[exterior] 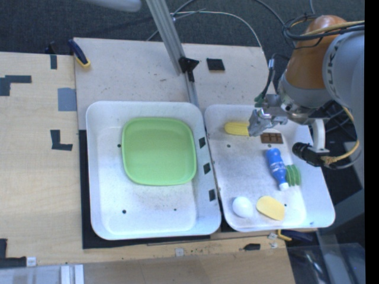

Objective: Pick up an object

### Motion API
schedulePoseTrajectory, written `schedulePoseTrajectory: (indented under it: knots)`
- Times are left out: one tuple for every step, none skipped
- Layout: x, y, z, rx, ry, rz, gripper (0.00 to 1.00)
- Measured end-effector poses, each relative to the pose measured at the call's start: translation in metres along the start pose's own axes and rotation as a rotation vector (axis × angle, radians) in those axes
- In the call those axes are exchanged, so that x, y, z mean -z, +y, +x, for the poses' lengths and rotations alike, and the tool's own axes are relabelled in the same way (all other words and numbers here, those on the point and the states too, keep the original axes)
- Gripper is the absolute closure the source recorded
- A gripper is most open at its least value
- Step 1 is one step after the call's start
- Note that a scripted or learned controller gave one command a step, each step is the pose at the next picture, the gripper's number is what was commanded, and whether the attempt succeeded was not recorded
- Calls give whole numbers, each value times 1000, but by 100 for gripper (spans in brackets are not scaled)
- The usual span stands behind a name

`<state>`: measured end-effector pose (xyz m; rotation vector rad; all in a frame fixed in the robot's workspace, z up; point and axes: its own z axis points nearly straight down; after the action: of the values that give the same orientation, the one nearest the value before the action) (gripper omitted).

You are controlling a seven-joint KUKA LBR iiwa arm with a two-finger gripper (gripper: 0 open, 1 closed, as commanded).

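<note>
The gripper [259, 123] is hanging low over the upper part of the right bin [314, 215], just beside the right end of a yellow piece [236, 128] that is lying flat on the bin floor; whether the tool is spread or pressed together cannot be told at this angle, and nothing is showing as pinched in it. The yellow piece is the nearest candidate for the pick; it is sitting near the bin's inner wall, apart from the other contents.

Handling judgement: the yellow piece is looking like a light, rigid toy item, smooth and possibly slippery; a grasp across its short width, near the middle, is likely to be holding best; a grip on its end risks it pivoting or sliding out.

Other contents are lying further down the right bin; a small brown block [272, 138] is sitting just below the gripper; a blue bottle [275, 167] is lying on its side, touching or nearly touching a green item [293, 174]; a white ball [241, 206] and a yellow wedge [270, 207] are resting near the front wall; the ball is likely to be rolling if nudged.

The left bin [100, 176] is bearing a green plate [159, 151].
</note>
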<state>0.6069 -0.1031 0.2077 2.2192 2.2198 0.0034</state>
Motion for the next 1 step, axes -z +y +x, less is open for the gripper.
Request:
schedulePoseTrajectory:
  knots:
    - [51, -9, -3, 0, 0, -1, 100]
